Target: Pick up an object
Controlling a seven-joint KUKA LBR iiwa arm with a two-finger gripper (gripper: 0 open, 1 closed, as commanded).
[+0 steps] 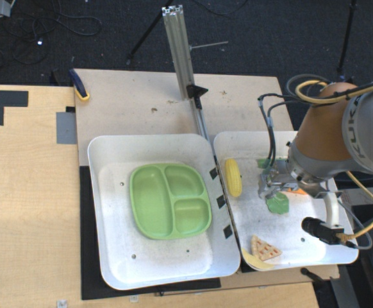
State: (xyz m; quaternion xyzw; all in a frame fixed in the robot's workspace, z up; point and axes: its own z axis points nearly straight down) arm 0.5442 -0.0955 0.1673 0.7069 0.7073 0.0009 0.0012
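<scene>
White bins (109, 172), wooden bench (26, 191), dark floor (77, 18)

Dark carpet floor (109, 18), light wooden table (26, 197), cables.

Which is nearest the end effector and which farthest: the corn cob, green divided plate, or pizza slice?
From the end effector:
1. Corn cob, just left of it in the right bin.
2. Pizza slice, at that bin's front edge.
3. Green divided plate, in the left bin.

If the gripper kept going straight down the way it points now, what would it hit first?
Most likely the green toy lying just under the gripper in the right bin. Depth is unclear from this slanted view, so it might pass beside it and meet the bin floor.
</scene>
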